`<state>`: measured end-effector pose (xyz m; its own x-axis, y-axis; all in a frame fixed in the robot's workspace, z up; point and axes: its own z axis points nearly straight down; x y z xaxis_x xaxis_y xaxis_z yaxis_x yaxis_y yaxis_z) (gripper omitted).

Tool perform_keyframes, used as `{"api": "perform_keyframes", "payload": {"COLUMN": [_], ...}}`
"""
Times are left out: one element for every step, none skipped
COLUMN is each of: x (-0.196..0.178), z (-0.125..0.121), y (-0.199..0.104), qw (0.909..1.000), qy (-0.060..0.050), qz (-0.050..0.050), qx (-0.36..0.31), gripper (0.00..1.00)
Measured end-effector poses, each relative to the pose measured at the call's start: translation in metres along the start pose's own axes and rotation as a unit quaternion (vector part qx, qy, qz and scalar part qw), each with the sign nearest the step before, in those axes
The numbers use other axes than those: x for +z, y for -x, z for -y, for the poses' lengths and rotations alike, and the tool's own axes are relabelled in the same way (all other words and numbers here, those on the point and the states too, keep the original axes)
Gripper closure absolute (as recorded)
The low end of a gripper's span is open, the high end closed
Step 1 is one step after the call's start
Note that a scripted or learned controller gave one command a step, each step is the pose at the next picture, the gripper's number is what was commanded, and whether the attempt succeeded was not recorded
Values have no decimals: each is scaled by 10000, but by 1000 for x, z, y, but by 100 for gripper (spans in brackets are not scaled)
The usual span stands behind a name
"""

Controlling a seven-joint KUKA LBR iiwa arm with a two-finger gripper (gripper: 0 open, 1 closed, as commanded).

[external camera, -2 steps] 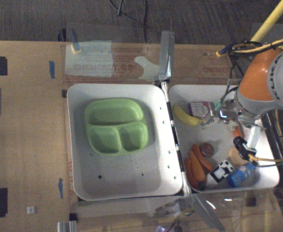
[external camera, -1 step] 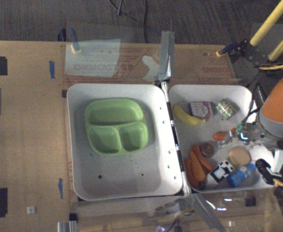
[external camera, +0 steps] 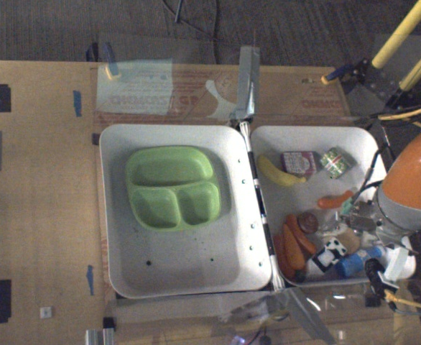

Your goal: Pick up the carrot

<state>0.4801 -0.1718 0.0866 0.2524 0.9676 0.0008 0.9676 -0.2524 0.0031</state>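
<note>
The carrot (external camera: 294, 246) lies in the near left corner of the right bin (external camera: 318, 134), as orange tapered pieces side by side along the left wall. A thinner orange piece (external camera: 334, 201) lies further right, near the arm. My gripper (external camera: 352, 220) hangs low over the right half of that bin, to the right of the carrot and apart from it, just below the thin orange piece. Nothing orange shows in the gripper.
The right bin also holds a banana (external camera: 281, 172), a maroon box (external camera: 299, 162), a green packet (external camera: 335, 162), a brown round thing (external camera: 308, 223), a black-and-white block (external camera: 330, 254) and a blue item (external camera: 353, 264). A green divided plate (external camera: 173, 187) sits in the left bin (external camera: 117, 214).
</note>
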Motion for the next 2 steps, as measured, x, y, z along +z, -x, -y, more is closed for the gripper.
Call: {"api": "perform_keyframes", "payload": {"x": [-9,-95], "z": [0,16], "y": [1,-60], "qw": [10000,9949], "qy": [7,-25], "qz": [5,7], "qx": [15,1009], "gripper": [100,100]}}
